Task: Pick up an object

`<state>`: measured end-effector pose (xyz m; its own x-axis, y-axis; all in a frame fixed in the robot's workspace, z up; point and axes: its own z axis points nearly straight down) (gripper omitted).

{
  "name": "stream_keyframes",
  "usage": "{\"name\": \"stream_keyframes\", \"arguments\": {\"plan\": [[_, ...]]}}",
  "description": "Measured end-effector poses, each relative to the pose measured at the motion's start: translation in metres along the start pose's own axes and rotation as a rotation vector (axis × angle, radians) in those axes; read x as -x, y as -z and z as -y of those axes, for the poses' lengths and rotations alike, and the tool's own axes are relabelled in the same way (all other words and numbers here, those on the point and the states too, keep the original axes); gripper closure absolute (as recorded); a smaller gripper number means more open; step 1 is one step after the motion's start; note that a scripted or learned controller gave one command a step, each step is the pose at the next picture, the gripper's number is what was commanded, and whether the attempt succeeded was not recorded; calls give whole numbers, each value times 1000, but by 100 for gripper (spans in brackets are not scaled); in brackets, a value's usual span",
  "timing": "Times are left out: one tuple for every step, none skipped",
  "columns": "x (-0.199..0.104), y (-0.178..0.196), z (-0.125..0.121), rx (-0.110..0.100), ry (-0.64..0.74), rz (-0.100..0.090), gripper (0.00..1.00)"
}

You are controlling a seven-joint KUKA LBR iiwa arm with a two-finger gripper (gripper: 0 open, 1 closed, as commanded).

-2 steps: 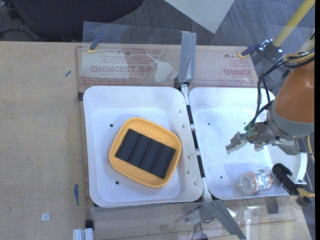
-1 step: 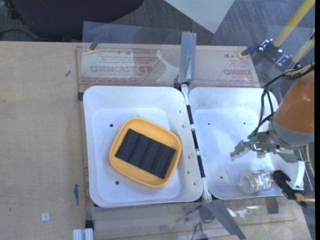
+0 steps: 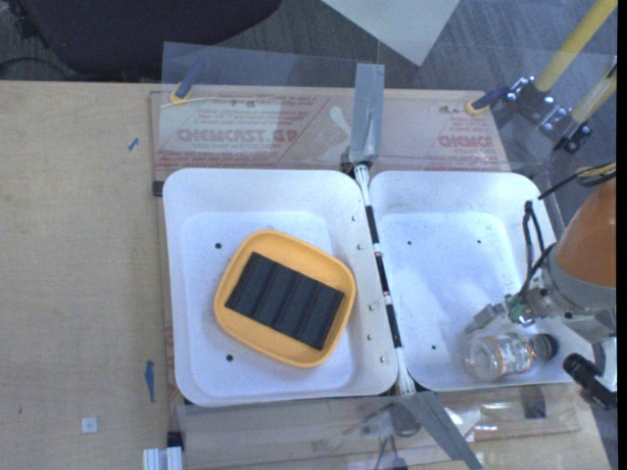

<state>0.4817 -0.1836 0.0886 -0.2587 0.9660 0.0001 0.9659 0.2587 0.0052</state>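
Two shallow white bins are sitting side by side on the bench: the left bin [image 3: 196,213] and the right bin [image 3: 441,204], meeting at a black and white seam running near to far between them. One yellow dish [image 3: 235,272], squarish with rounded corners, is lying in the left bin toward its near half, turned at a slant, and one dark ridged block [image 3: 286,300] is resting inside it. One small clear bottle [image 3: 500,354] with an orange-brown label is lying on its side at the near right corner of the right bin. One arm [image 3: 598,248], grey with an orange band, is reaching in from the right, and its gripper [image 3: 509,316] is hanging just above and beside the bottle; whether it is touching the bottle cannot be told. Its metal fingers [image 3: 488,317] are showing as a blurred cluster, so how far they are standing apart cannot be told, and nothing is visibly sitting between them. The bins are resting on a pale wooden bench [image 3: 78,262], with clear lettered panels [image 3: 255,135] lying along the far side behind them, joined by a grey strip. Beyond the bench, grey carpet [image 3: 509,37] is showing, and yellow bars [image 3: 588,27] are crossing the far right corner.
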Motion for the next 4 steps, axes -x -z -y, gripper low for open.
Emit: {"name": "stream_keyframes", "arguments": {"plan": [[38, 44, 12, -3, -161, 2, 0], [39, 53, 11, 0, -163, 5, 100], [39, 53, 11, 0, -162, 4, 0], [38, 68, 12, -3, -151, 2, 0]]}}
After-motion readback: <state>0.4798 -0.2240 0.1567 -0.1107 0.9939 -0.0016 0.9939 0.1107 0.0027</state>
